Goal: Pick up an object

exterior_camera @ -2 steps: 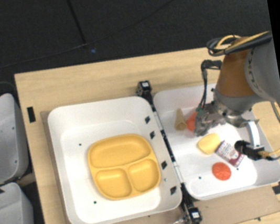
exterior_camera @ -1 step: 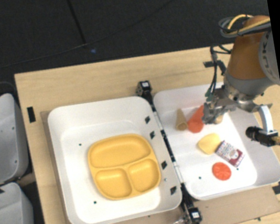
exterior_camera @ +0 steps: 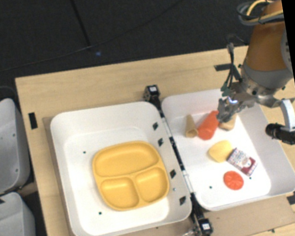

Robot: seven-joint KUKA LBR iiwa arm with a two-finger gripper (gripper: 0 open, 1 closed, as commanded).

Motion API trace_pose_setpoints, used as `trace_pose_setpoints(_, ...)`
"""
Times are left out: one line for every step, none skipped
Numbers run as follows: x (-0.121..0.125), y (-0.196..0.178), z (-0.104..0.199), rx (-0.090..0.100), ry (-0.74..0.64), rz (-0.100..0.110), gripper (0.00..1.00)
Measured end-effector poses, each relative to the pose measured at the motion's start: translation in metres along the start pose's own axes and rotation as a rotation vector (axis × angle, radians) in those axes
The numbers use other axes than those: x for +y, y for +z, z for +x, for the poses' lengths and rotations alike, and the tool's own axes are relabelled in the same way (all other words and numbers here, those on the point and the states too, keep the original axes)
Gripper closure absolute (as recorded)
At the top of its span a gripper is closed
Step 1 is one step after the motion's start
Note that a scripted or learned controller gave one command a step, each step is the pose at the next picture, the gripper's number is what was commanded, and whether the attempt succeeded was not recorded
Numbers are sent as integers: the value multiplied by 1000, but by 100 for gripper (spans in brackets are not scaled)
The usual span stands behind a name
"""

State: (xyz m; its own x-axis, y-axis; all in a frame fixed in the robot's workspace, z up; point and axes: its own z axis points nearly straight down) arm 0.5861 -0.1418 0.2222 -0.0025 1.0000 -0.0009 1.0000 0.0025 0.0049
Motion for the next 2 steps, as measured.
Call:
trace_pose_setpoints(1,-63,-8,-2,0,-3,100)
trace_pose_setpoints(17,-62,42,0,-3,1,100)
